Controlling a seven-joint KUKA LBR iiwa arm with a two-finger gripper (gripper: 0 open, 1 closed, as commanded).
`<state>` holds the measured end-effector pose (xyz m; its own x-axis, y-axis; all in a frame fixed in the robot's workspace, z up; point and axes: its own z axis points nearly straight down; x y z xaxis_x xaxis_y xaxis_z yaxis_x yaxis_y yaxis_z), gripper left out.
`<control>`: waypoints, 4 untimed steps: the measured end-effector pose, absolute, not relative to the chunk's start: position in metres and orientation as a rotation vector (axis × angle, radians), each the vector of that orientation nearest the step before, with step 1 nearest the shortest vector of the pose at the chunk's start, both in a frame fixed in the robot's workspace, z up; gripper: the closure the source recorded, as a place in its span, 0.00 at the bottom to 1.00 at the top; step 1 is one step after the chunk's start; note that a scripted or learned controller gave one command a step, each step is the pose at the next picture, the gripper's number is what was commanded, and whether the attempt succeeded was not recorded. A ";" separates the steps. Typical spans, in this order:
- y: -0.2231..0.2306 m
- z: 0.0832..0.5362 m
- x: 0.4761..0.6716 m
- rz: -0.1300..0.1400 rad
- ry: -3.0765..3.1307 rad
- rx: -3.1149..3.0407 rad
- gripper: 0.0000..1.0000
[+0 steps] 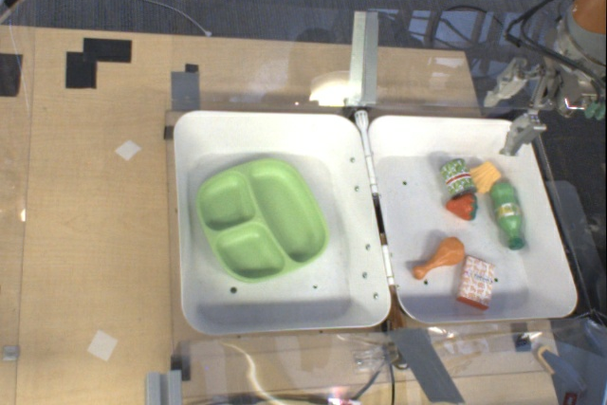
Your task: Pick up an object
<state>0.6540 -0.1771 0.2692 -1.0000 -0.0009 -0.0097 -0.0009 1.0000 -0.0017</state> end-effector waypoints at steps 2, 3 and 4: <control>-0.101 0.090 0.581 0.004 3.106 0.373 0.00; -0.101 0.105 0.586 0.001 3.089 0.364 1.00; -0.007 0.189 0.589 0.010 3.004 0.880 1.00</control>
